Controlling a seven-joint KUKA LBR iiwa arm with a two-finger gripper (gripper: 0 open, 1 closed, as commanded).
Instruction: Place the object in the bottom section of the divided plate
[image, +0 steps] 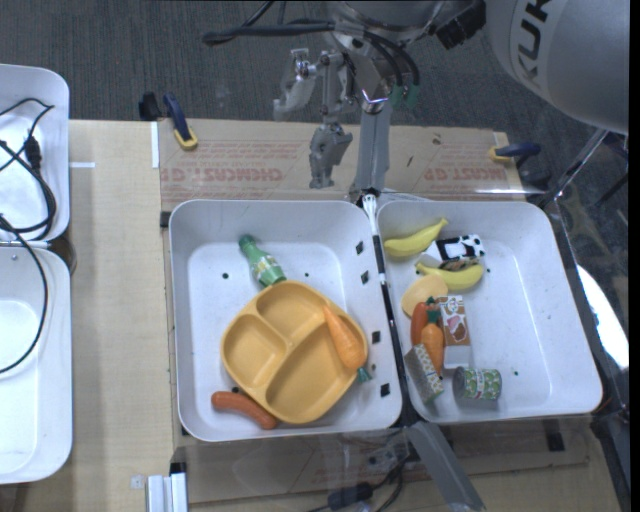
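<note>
A yellow divided plate (258, 348) lies in the left bin (190, 300), its largest section toward the front. An orange carrot (345, 337) rests across the plate's right side, partly over the rim. Just behind the plate a green bottle (262, 262) lies on its side, and an orange-red sausage (243, 406) sits on the bin floor at the plate's front left. My gripper (324, 168) hangs high over the cardboard strip behind the left bin's back wall, well away from the plate, and I see nothing held in it.
The right bin (545, 330) holds two bananas (415, 238), a black-and-white toy (463, 247), a yellow fruit half (422, 295), a second carrot (431, 345), a small box (456, 325), a green can (478, 384) and a grey packet (424, 373). Clamps (180, 128) grip the cardboard.
</note>
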